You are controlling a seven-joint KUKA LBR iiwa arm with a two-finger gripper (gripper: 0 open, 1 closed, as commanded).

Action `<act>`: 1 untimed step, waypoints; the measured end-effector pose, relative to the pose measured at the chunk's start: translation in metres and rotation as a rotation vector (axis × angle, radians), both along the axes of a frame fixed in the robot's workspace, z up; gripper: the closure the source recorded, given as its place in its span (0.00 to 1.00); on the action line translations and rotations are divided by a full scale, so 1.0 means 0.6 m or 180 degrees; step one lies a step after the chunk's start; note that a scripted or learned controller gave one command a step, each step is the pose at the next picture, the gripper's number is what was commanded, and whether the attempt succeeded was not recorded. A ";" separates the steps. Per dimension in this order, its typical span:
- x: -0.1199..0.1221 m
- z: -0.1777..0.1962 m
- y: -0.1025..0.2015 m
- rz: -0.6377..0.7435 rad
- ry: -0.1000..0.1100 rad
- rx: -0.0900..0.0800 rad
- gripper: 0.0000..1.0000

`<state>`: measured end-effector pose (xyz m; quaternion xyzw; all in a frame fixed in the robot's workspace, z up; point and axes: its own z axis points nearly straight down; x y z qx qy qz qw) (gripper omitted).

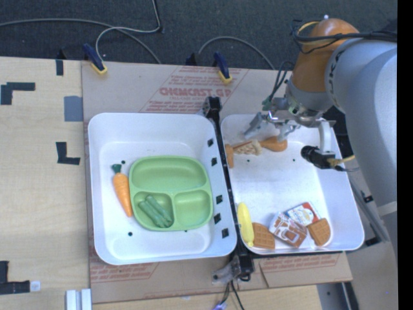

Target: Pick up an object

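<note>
Camera view, slanted from above.

- Gripper [270,126]: low over the far end of the right bin [290,186], fingers spread and nothing between them. One finger points left toward the toast slice [246,148]; the other sits just above the orange bread roll [275,144].
- Right bin, near end: banana [244,221], cracker [262,236], snack packet [293,224], second toast piece [319,231].
- Left bin [110,141]: green divided tray [171,192] holding green beans [155,210]; carrot [122,191] just beside the tray's left edge.

Step judged: approach, before the grasp. Likely target is the roll or the toast slice. Next move calls for centring over one piece, descending, then closing.
</note>
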<state>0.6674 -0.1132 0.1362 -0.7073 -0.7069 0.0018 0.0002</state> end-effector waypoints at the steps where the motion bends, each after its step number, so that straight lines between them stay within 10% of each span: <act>1: 0.005 -0.060 0.034 0.0010 -0.0024 0.0005 0.00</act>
